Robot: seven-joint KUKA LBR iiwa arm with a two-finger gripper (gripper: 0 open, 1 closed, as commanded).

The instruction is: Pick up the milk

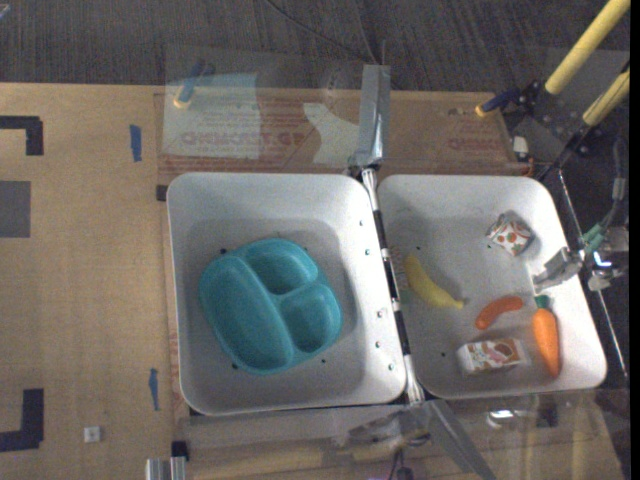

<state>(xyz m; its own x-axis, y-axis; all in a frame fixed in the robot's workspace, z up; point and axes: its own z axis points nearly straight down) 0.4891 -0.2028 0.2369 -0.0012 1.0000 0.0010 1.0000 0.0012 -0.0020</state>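
While the gripper [557, 266] sits at the right bin's [437, 196] right wall, you can't tell whether it's wide or narrow (too small, partly blurred), and nothing shows in it. My read is that the milk [492, 355] is the white carton lying on its side near the front of that bin, just left of the carrot [546, 339]. From the gripper it lies toward the front edge and a bit left, with the red pepper [498, 311] between them. Its long axis runs roughly left-right, so you'd close across the short side. A second small carton [510, 235] with red marks sits near the gripper, toward the back; it could be mistaken for the target. No carton label is readable. Red print on the cardboard [230, 138] behind isn't legible either.
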